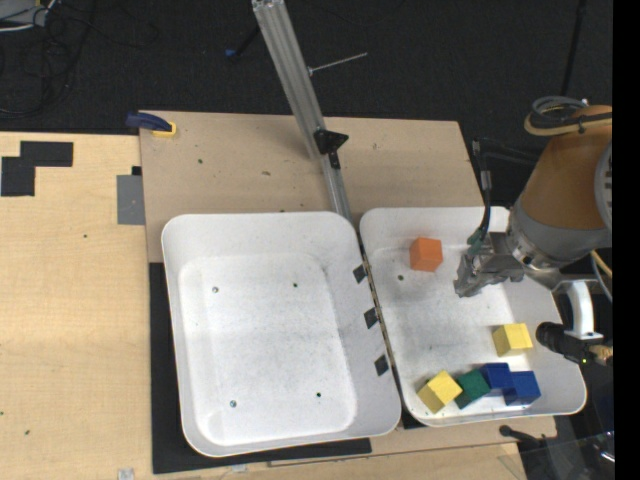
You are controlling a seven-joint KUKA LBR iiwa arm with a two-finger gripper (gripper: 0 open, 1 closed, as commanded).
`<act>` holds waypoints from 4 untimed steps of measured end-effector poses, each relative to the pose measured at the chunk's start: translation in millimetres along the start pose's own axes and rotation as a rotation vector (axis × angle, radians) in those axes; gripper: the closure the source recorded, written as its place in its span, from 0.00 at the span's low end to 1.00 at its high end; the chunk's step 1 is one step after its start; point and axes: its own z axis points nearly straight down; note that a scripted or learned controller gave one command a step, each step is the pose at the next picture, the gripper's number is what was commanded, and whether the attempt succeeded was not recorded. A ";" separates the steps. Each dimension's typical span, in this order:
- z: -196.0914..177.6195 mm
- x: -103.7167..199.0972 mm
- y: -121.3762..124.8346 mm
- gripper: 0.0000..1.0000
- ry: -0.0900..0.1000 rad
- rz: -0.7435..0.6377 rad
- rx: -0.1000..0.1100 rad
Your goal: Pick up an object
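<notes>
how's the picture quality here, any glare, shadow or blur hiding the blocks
Camera view: even light, a soft shadow along the left bin near its left wall, no strong glare; the orange block and yellow block read clearly; the gripper is dark and slightly soft, so its detail is hard to make out; background beyond the bench is very dark.

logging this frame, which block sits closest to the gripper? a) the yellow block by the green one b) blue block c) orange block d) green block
c, the orange block lies in the right bin just left of the gripper, while the green block, blue block and yellow block cluster at the bin's near edge.
</notes>
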 end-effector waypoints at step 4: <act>-27.9 211.1 32.2 1.00 0.002 -0.005 0.001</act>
